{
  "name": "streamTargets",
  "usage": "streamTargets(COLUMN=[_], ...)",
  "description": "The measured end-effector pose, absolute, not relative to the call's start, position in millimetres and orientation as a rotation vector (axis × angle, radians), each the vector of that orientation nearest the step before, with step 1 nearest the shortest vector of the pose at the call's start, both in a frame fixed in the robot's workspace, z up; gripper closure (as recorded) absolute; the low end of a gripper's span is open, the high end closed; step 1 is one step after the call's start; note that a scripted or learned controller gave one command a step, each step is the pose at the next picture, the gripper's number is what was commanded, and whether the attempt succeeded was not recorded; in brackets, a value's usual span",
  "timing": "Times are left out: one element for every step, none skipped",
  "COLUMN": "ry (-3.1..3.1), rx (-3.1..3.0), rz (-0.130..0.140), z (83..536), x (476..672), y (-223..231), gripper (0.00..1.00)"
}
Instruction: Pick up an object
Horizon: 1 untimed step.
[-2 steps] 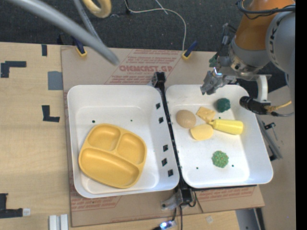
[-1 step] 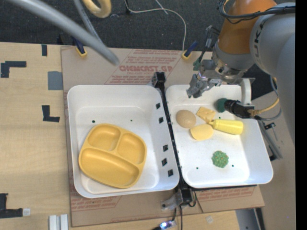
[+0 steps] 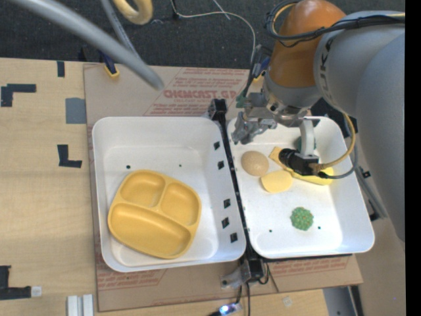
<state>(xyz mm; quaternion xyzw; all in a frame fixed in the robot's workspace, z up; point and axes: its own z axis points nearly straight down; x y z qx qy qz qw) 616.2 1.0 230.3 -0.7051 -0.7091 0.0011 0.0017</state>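
The grey two-finger gripper hangs over the right white bin (finger spread: cannot tell). At its five o'clock lie a beige egg-shaped object, a pale yellow wedge and a green knobbly ball. At eight o'clock, the left white bin holds a yellow divided plastic tray.

Robotics lab: taped bench, paired white bins, cables

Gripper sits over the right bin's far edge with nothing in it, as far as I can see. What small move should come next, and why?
Probably descend toward the tan egg-shaped object: it lies just below the gripper in the right bin, apart from the yellow piece, and no object shows between the fingers.
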Motion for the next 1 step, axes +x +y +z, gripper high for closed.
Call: streamTargets(ry=[-2.225], rx=[-2.212], rz=[0.003], z=[226.3], x=[589.2], y=[48.5], gripper=[1.00])
